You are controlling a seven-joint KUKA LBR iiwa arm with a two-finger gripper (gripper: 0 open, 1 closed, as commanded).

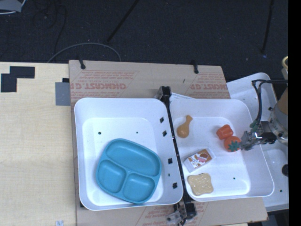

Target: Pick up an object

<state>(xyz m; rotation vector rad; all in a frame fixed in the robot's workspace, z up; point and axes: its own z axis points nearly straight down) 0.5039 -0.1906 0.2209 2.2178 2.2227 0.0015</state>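
Gripper (248, 142): positioned over the right bin (259, 182) at about 3 o'clock, near that bin's right wall. Whether it is spread or pressed together cannot be told at this resolution; nothing is visibly pinched.

Nearest item: a small red-orange toy with a green patch (232, 144), just beside the tip on its 9 o'clock side, possibly touching. A second orange piece (224, 132) sits just beyond at about 10 o'clock, close against the first. Neither shows a clear long axis.

Further out in the same bin: a tan drumstick (184, 127) at 9 to 10 o'clock, well apart, its long axis running from upper right to lower left; a small printed packet (198, 159) at 8 o'clock; a slice of toast (200, 184) at 7 o'clock.

Left bin (89, 114): holds a blue divided plate (128, 171), well apart.

Assessment: the red-orange toy is the likely target; a short move toward 9 o'clock would centre the tool on it.
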